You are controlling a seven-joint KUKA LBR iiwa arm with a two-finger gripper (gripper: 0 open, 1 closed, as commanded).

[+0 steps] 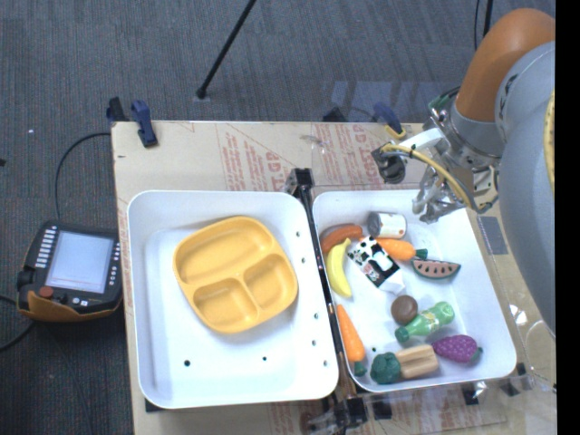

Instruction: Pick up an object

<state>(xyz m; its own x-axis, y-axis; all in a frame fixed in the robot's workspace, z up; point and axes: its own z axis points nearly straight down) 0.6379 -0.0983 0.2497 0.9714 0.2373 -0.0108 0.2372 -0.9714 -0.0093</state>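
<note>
Arm (521, 80) comes in from the right, grey with an orange band, wrist above the far right corner of the right bin (485, 270). Hand (441, 202) hangs over that bin's far edge, metal fingers pointing down, nothing between them. How wide they stand: cannot tell, too small and cluttered with yellow cabling.

Right bin holds all the toy food. Small white cylinder (387, 224) sits near the far edge, closest item to the hand, still apart from it. Red-brown sausage (339, 235) lies at the far left, banana (338, 269) just below it along the left wall. Black-and-white cow-print carton (374, 262) in the middle, tilted, touching a short carrot (396, 249) to its right. Watermelon slice (436, 267) just right of that carrot. Brown round piece (404, 309) sits mid-bin, green bottle (426, 323) just beside it. Purple grapes (456, 348) at the near right corner. Tan block (418, 362) and green broccoli (385, 368) side by side at the near edge. A longer carrot (350, 333) lies along the near left wall.

Left bin (154, 333) holds a yellow divided plate (236, 273), three compartments, upright, roughly centred.

Both bins sit side by side on the cardboard-covered worktop (236, 152), blue clamps at its far edge. A teach pendant (72, 272) lies on the carpet to the left, screen lit.
</note>
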